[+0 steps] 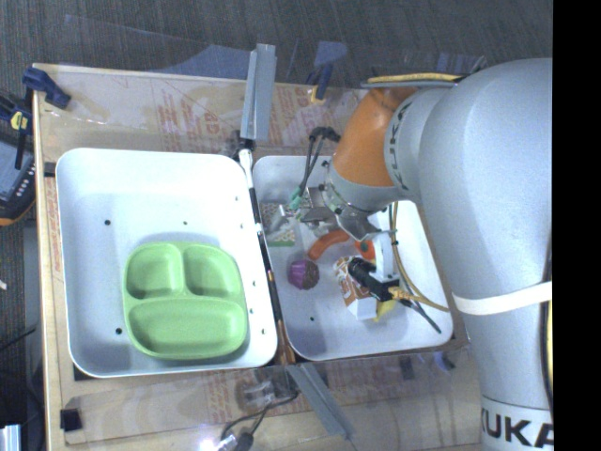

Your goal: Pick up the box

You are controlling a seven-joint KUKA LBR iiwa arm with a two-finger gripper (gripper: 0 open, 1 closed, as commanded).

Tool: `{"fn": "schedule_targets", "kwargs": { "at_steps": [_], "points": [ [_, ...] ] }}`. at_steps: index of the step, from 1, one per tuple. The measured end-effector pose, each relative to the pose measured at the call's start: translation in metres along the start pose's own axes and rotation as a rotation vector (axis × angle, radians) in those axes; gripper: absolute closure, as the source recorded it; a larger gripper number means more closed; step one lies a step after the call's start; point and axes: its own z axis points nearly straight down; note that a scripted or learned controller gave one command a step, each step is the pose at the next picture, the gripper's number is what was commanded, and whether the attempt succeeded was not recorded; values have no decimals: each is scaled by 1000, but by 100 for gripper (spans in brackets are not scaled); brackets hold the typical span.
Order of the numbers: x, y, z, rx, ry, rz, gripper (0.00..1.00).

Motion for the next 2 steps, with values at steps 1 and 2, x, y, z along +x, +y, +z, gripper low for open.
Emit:
{"fn": "schedule_targets", "kwargs": {
  "at_steps": [1,2],
  "points": [
    [1,12,10,-2,-14,-73,0],
    [1,14,-2,-6,-14,-75,100]
  ]
}}
